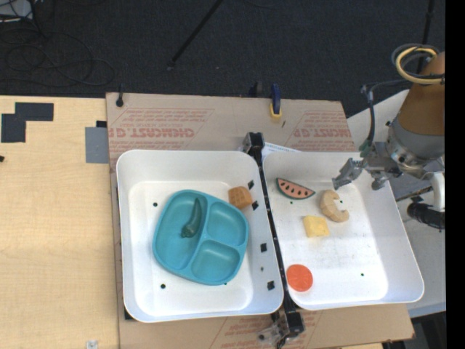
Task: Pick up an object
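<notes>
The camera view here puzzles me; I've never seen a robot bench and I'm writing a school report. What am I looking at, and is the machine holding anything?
You are looking down at a slant from one fixed camera above a bench. The grey and orange machine at the right is a robot arm; its gripper hangs over the upper right part of the right bin, with nothing between the jaws that I can see. That white bin holds toy foods: a watermelon slice, a tan bitten doughnut just below the gripper, a yellow chunk and an orange disc. The left bin holds a blue divided plate with a small dark green piece on it, and a brown piece beside the plate. Nothing has been picked up yet.
</notes>
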Tool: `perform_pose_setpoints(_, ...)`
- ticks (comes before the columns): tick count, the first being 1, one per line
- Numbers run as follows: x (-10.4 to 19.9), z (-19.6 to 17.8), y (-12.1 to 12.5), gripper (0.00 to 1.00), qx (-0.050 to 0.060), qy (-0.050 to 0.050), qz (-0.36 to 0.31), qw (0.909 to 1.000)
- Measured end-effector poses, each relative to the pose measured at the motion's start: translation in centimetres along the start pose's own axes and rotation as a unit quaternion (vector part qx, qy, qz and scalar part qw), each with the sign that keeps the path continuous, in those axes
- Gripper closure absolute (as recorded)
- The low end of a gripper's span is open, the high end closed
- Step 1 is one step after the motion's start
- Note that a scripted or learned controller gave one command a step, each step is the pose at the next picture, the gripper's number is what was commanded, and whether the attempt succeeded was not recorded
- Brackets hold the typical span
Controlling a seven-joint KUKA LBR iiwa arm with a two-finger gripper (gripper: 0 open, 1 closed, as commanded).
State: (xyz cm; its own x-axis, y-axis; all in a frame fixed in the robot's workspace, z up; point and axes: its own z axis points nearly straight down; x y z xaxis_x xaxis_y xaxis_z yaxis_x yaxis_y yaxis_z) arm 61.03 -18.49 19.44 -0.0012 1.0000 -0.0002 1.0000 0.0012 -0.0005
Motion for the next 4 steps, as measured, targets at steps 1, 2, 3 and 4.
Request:
perform_pose_setpoints(1, 0.0, -1.0, 0.0, 1.0, 0.0, 0.0, -0.001, 1.0)
perform_pose_setpoints(2, -0.4, -12.4, 2.8, 1.0, -0.006, -0.002, 0.0, 1.0)
perform_pose_setpoints(3, 0.3, -20.5, 3.4, 1.0, -0.004, -0.001, 0.0, 1.0)
perform_pose_setpoints(4, 0.3, -23.1, 3.4, 1.0, -0.001, 0.0, -0.002, 1.0)
